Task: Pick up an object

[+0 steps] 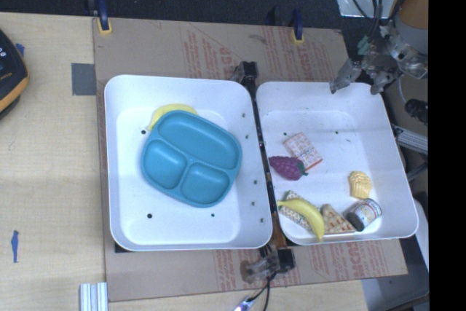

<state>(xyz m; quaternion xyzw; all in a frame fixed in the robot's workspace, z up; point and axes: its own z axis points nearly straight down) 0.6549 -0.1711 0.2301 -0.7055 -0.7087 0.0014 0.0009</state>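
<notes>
Nearest the lens, along the near wall of the right bin (386, 124), far below the pincer (359, 83): one banana (306, 214), one cracker-like biscuit (333, 219), one small tin can (363, 214) lying on its side.

Left bin (124, 156), well left of the pincer and lower: one blue divided plate (191, 159), three compartments, tilted. One yellow object (170, 112) lies partly under the plate's far edge; cannot tell what it is.

Right bin, directly beneath and below the pincer, six items total. Besides the three above: one purple grape bunch (287, 167), down-left of the pincer; one small red-and-white packet (302, 149), just beyond the grapes, touching or nearly so; one pale yellow corn-like piece (360, 184), straight below.

Pincer: over the right bin's far right corner, fingers spread wide, nothing between them. All items lie in the bins, none lifted.
</notes>
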